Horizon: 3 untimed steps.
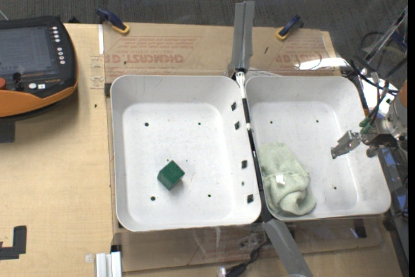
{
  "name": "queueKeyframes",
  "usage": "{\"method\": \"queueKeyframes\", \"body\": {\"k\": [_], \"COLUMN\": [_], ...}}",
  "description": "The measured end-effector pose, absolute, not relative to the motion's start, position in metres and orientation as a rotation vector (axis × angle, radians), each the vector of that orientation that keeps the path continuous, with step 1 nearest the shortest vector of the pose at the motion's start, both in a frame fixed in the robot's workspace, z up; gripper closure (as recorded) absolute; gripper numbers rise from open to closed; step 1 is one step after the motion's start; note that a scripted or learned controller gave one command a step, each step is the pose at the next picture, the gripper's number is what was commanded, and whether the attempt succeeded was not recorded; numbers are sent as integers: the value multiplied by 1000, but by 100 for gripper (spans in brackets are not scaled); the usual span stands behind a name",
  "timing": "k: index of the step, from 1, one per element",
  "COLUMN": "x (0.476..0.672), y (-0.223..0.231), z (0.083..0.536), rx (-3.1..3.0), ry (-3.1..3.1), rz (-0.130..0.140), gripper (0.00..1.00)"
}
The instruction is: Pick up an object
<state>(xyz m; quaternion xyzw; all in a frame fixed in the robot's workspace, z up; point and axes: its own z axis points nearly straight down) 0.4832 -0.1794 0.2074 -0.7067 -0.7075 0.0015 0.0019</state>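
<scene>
A small green block lies on the floor of the left bin, toward its front. A crumpled pale green cloth rests in the right bin, against its front left corner. My gripper hangs over the right side of the right bin, reaching in from the right edge. It is well to the right of the cloth and nothing shows between its fingers.
An orange and black teach pendant lies on the bench at the far left. A grey upright post stands behind the seam between the bins. Two clamps hold the cardboard at the back. Cables trail at the right.
</scene>
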Motion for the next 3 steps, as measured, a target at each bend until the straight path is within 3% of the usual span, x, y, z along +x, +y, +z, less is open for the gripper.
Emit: {"method": "queueKeyframes", "body": {"k": [1, 2, 3], "x": [478, 529, 490], "y": [-119, -64, 30], "z": [92, 191, 191], "rx": [-2274, -1957, -2096], "ry": [-2168, -2459, -2339], "rz": [-1, 1, 4], "gripper": [0, 0, 0]}}
